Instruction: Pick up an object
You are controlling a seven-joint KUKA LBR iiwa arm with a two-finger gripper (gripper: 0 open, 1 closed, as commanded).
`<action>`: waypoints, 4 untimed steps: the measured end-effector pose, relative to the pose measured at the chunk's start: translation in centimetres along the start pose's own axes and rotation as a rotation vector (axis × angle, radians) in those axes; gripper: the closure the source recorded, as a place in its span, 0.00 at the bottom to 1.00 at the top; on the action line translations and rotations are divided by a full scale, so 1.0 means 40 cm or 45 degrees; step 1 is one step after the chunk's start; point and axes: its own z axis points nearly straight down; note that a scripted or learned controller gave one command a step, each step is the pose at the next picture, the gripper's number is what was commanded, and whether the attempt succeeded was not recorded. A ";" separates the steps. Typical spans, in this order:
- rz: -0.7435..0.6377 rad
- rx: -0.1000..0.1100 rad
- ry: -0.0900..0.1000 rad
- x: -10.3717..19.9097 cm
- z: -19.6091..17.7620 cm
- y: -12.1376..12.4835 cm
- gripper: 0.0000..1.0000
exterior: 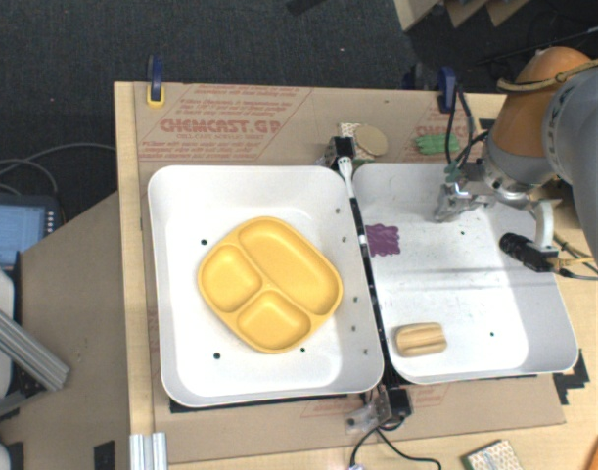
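1. The arm [548,125] comes in from 3 o'clock, and its gripper [455,202] hangs over the far part of the right bin [475,282].
2. I cannot tell how the gripper stands; nothing shows in its grasp.
3. A purple scrap [382,239] lies at 9 o'clock in the right bin, near the wall between the bins.
4. A tan bread roll [420,339] lies toward 7 o'clock in that bin, well apart from the gripper.
5. A yellow divided plate [269,282] lies in the middle of the left bin [181,223].
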 end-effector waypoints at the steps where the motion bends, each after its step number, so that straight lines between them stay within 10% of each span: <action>1: 0.012 -0.002 -0.005 -0.147 -0.123 -0.041 1.00; 2: 0.007 0.000 -0.003 -0.138 -0.098 0.005 1.00; 3: -0.001 0.007 0.004 0.069 -0.078 0.041 1.00; 4: 0.012 -0.013 -0.008 -0.051 -0.414 0.043 1.00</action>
